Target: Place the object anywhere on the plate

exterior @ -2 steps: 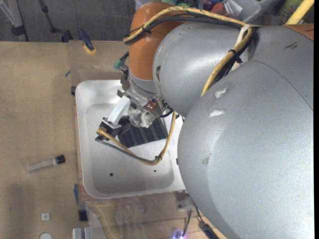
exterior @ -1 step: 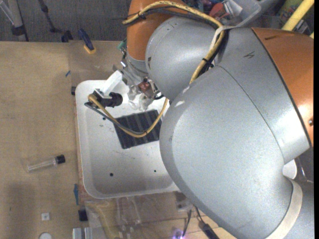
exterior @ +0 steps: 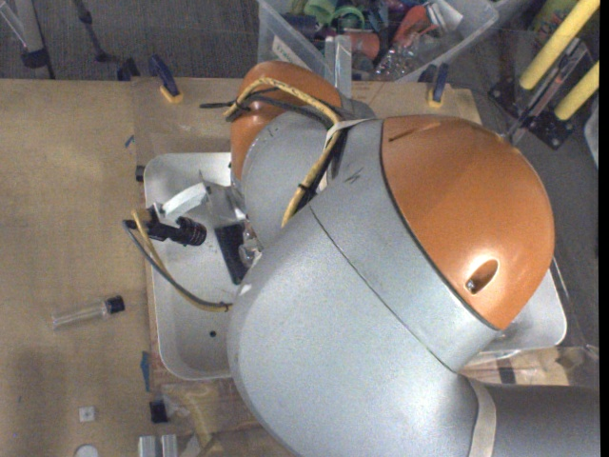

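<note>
1 grey KUKA arm with orange caps (exterior: 400,284) took up most of the camera view, reaching from the right across the bench toward the left bin. 2 orange areas showed on it: 1 large dome near the camera and 1 smaller band farther along toward the wrist. The two-finger gripper (exterior: 233,246) sat low over the left shallow white bin (exterior: 176,341); its dark wrist hardware and a black cylindrical fitting with yellow-and-black cable (exterior: 176,231) were visible, but the tool's own state could not be told. The arm hid the task's object and the plate, so I could not tell where either lay. 1 corner of the right shallow white bin (exterior: 547,336) showed past the arm.

On the wooden bench (exterior: 67,179): 1 small clear tube with a black cap (exterior: 88,312) lay left of the left bin, apart from it. Behind the bench stood 1 clear plastic tub of mixed coloured items (exterior: 381,12). 2 blue clamps (exterior: 166,79) gripped the far bench edge.
</note>
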You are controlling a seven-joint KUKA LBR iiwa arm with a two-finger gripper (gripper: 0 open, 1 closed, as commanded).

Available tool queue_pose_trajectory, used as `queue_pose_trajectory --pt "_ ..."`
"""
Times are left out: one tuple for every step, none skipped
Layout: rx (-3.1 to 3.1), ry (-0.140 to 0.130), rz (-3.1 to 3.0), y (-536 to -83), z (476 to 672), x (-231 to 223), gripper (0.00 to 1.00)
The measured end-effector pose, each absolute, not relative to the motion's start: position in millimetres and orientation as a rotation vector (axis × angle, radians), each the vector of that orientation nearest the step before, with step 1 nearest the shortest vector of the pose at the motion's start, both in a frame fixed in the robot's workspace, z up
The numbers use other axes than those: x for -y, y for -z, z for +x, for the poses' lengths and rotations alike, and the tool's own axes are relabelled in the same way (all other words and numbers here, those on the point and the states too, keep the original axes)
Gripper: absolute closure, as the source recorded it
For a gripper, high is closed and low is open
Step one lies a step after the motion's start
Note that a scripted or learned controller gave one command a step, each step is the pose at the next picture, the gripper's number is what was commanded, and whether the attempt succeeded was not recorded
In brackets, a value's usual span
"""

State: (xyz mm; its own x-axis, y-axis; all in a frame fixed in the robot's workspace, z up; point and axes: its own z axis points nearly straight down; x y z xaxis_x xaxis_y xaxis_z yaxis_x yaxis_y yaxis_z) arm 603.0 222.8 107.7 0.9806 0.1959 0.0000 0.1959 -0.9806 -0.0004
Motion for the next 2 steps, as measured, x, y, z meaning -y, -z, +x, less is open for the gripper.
queue_pose_trajectory --pt "0.761 -0.004 -3.048 -175 608.4 -225 1.0" --pt "0.349 -0.006 -3.122 -107 520.8 -188 1.0"
